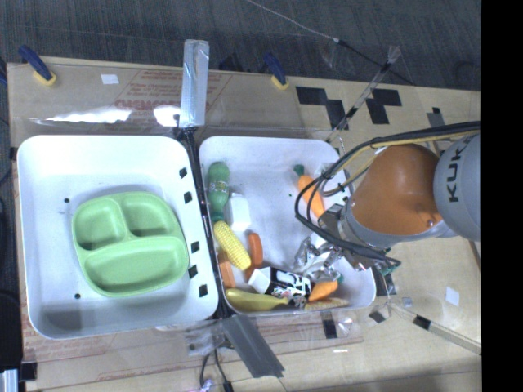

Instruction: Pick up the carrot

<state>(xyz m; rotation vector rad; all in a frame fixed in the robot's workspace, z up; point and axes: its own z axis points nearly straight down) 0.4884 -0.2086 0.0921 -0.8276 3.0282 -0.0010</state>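
At the left of the frame a white bin (24, 219) is seen with a green divided tray (127, 243) lying in it. In the right-hand bin (261, 158), along its left wall, a green vegetable (217, 186), a corn cob (231, 245) and, lower down, a banana (253, 300) are crowded together.

The carrot (306, 190) is found in the upper middle of that bin, apart from the pile and near the right wall. It is judged to be a toy piece: light, stiff and smooth-skinned, so it is likely to slide or roll if it is pinched off-centre. Its long axis is laid roughly up and down the frame with a slight slant; the green tuft is pointed toward the upper edge and the orange body is run toward the lower right, where it is partly crossed by the arm's cables. A hold across the thick middle of the orange body, at right angles to that axis, is judged best — the tuft and the narrow end offer little to grip.

Just below the carrot, the gripper (320, 260) is set low over clutter at the bin's lower right, close to another orange piece (325, 288); whether it is open or closed cannot be told, and nothing is seen held. The arm (400, 190) is reached in from the right, over the desk (441, 300).
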